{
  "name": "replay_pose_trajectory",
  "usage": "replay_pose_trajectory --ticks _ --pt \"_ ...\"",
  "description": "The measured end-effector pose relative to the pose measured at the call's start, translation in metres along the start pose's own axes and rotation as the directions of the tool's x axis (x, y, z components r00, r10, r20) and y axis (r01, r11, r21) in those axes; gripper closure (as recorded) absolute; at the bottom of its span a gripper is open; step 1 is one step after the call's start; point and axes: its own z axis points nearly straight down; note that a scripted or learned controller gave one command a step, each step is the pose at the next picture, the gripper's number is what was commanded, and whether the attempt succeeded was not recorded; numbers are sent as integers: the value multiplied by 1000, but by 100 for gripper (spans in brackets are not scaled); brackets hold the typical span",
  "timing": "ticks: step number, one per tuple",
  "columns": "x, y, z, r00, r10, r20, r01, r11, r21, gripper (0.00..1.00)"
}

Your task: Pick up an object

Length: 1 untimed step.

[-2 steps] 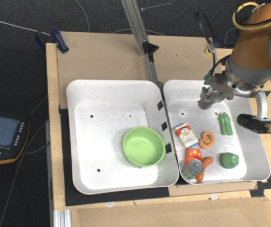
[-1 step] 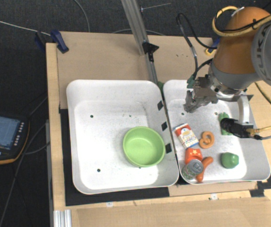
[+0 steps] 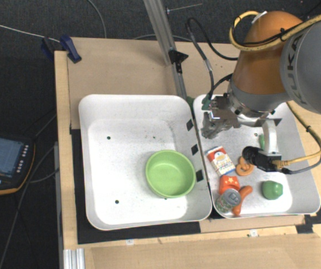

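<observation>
My gripper point(image 3: 210, 126) hangs over the near-left part of the right bin point(image 3: 306, 190), close to the wall between the two bins. Nothing shows in its grasp. Just below it in the view lies a small red and white carton point(image 3: 221, 161). Right of the carton lies an orange ring point(image 3: 244, 167). Further toward the front are an orange-red toy point(image 3: 229, 182), a round greyish piece point(image 3: 227, 200) with a carrot-like stick point(image 3: 242, 196) beside it, and a green ball point(image 3: 271, 190).
The left bin point(image 3: 110, 150) holds a green bowl point(image 3: 170, 174) near its front right corner. A slanted metal post point(image 3: 160, 24) rises behind the bins. The big orange and grey arm point(image 3: 272, 55) covers the back of the right bin.
</observation>
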Motion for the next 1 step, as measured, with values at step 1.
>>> replay_pose_trajectory --ticks 1 --pt "56 -16 -5 1000 0 0 0 1000 0 100"
